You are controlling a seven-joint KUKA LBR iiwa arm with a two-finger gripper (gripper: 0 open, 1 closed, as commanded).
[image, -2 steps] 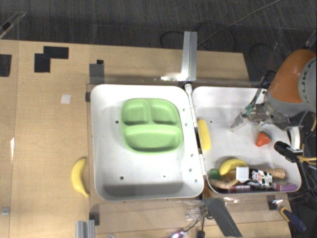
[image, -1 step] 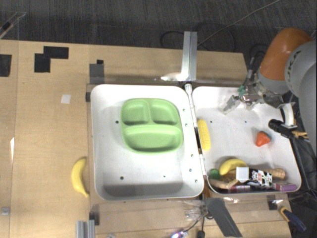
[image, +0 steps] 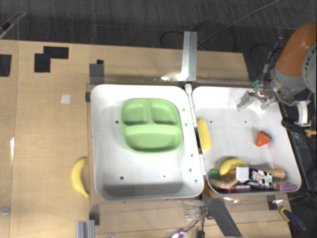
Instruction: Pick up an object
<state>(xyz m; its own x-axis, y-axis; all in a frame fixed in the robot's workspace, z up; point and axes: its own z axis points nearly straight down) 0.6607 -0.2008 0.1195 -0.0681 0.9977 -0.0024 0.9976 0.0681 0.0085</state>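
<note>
The gripper (image: 254,99) is poised with fingers spread wide and holding nothing, above the right bin (image: 233,133), presumably before a descent toward the toy carrot (image: 263,138).

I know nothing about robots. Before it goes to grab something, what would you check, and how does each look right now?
1. Tool holding nothing: ok; it hangs over the right bin's far corner.
2. Things to grab are present: ok; strawberry, corn cob, and a pile along the near wall.
3. An easy target: ok; the strawberry sits alone.
4. Pile safe to grab from: not ok; its banana touches neighbours.
5. Corn cob clear of the wall: cannot tell.
</note>
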